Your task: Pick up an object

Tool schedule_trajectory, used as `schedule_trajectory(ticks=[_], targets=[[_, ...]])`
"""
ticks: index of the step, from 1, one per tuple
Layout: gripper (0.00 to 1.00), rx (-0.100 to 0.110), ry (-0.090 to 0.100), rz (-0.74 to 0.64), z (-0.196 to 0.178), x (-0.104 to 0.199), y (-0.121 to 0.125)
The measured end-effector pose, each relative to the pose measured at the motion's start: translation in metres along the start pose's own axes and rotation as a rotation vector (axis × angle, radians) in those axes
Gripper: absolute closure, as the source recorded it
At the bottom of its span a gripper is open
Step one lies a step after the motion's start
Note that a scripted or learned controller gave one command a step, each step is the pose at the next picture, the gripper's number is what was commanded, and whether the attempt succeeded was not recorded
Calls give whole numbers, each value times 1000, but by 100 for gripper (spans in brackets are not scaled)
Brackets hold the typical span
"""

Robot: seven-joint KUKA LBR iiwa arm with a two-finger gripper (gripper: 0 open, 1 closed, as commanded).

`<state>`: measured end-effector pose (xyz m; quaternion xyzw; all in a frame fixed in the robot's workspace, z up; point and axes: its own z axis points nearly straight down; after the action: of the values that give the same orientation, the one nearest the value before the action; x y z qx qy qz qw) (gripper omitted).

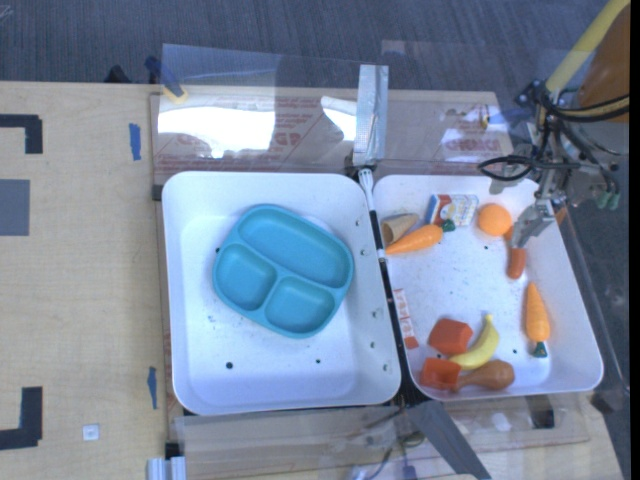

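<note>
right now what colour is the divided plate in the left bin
Light blue. The divided plate shows best in the camera view, lying in the left bin.

Single fixed camera above the bench, looking down at a slant, far enough back to take in both white bins side by side, left bin [190,298] and right bin [580,348] (arm [590,38] entering from the right edge), wooden benchtop [70,268] at left

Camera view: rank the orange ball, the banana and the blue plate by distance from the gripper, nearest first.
From the gripper at the right bin's far right:
1. orange ball, just left of it.
2. banana, near end of the right bin.
3. blue plate, in the left bin.
</note>
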<state>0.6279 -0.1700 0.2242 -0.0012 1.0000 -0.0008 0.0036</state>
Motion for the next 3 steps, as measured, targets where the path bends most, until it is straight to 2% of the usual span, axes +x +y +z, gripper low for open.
schedule_trajectory(ticks=[1,2,3], targets=[[0,-4,11,-56,98,10,-27],[0,0,-3,9,135,52,-45],[0,1,-2,33,135,98,-54]])
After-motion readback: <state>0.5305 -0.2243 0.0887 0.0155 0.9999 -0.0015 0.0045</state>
